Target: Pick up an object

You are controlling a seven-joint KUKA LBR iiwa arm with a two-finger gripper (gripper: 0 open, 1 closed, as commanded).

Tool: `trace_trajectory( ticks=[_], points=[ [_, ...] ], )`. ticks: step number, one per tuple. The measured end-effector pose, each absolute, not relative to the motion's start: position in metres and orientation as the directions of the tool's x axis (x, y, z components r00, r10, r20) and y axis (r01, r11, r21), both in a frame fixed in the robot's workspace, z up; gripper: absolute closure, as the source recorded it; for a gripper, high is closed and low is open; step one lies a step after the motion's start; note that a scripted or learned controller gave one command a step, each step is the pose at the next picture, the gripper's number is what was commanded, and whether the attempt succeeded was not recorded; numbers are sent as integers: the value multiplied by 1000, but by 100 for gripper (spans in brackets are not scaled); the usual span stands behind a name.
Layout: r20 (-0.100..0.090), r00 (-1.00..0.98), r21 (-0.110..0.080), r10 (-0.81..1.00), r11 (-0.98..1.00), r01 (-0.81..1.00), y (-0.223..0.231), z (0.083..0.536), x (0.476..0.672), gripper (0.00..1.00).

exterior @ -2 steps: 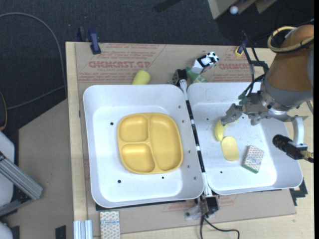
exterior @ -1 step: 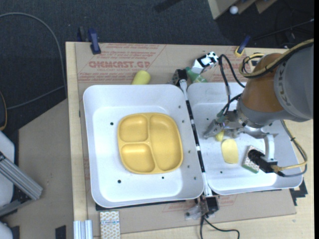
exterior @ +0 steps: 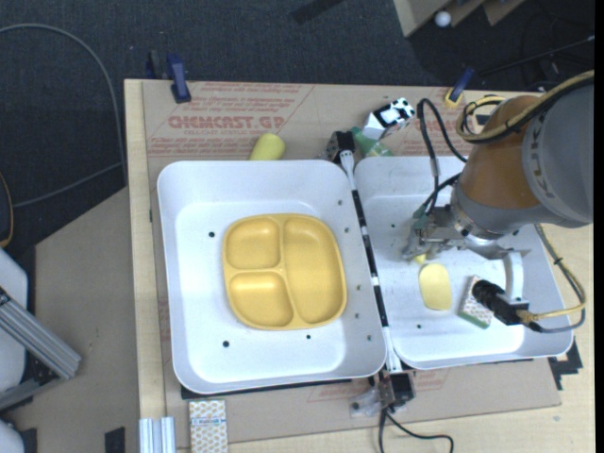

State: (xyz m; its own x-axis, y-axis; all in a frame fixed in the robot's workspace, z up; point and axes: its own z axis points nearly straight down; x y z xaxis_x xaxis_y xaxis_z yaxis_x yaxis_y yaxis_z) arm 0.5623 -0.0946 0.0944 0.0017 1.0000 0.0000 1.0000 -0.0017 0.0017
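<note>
A pale yellow rounded object (exterior: 435,286) lies in the right bin (exterior: 396,196), near its middle. My gripper (exterior: 423,243) hangs over that bin just above and slightly left of the yellow object, under the orange band of the arm. Nothing shows between it and the object, and they look slightly apart. A small green-and-white block (exterior: 475,313) rests to the right of the yellow object, partly covered by the robot's own parts.
The left bin (exterior: 189,196) holds a yellow divided plate (exterior: 283,270). On the bench behind the bins lie a yellow piece (exterior: 267,146) and a black-and-white item (exterior: 392,114). Blue clamps (exterior: 176,78) grip the bench's far edge. Cables run over the right bin.
</note>
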Motion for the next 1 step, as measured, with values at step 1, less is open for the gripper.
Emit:
trace_trajectory(
  ticks=[1],
  points=[
    [0, -1, 1, 1000, 1, 1000, -44, 231, 541, 100]
  ],
)
